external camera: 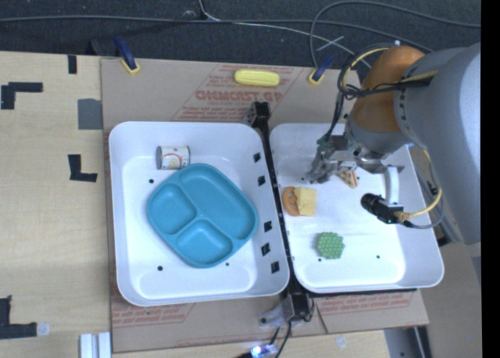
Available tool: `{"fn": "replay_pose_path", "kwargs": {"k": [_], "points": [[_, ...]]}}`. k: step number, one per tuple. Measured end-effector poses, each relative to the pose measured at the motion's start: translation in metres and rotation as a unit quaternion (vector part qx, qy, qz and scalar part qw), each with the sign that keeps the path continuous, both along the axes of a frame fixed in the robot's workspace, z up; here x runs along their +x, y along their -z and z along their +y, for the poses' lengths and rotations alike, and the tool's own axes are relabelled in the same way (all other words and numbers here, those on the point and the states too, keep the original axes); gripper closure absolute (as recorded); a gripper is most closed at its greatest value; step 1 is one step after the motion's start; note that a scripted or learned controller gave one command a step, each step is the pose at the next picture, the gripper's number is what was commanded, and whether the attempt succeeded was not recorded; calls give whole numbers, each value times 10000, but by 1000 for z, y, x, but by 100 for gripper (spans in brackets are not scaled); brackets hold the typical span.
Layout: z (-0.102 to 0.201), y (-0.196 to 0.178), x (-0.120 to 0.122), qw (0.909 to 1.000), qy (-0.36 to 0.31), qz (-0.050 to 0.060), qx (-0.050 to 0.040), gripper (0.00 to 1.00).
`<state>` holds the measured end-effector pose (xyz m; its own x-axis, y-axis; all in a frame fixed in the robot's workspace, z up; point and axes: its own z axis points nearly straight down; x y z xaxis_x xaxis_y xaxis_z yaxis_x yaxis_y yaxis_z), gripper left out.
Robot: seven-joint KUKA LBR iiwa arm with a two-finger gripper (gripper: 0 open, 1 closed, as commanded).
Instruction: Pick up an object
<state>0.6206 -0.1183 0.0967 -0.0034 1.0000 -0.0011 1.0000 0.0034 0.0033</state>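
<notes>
Pincer (322, 167) just above-right of tan food piece (300, 201), apart.

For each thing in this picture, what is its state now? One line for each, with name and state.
Blue tray: flat in the left bin, nothing in its compartments.
Small can: on its side, beside the tray.
Yellow-brown piece: lying in the right bin.
Green ball: resting in the right bin.
Yellow object: lying on the cardboard behind the bins.
Gripper: low over the right bin.
</notes>
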Motion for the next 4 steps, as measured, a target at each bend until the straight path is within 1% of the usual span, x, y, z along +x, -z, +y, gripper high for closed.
{"fn": "replay_pose_path", "kwargs": {"k": [1, 2, 3, 4], "points": [[10, -53, -5, 10000, 6, 10, 11, 100], [15, -97, -7, 10000, 4, 6, 9, 100], [16, -146, -7, 10000, 7, 0, 7, 100], [71, -132, -14, 10000, -3, 30, 4, 100]]}}
